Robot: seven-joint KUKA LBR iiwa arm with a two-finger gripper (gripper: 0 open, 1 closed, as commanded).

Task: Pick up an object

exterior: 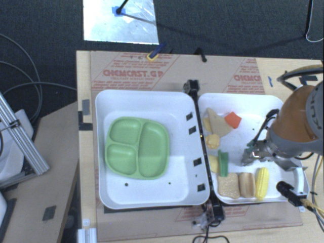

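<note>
bench board point(132, 71) printed "CHEMCAST GP", red lettering

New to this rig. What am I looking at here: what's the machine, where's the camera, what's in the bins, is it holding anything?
One camera, fixed above the bench, looks down at a slant. The grey and orange shape at the right is a robot arm; its gripper is low over the right bin, and I cannot tell from here whether it has hold of anything.

The left bin holds a green divided plate.

The right bin holds toy food: an orange piece, a beige piece, a small yellow piece, a green piece, and, along the near wall, a tan bread slice, a brown bun-like piece and a corn cob.

Both bins rest on a cardboard sheet covering the bench.
</note>
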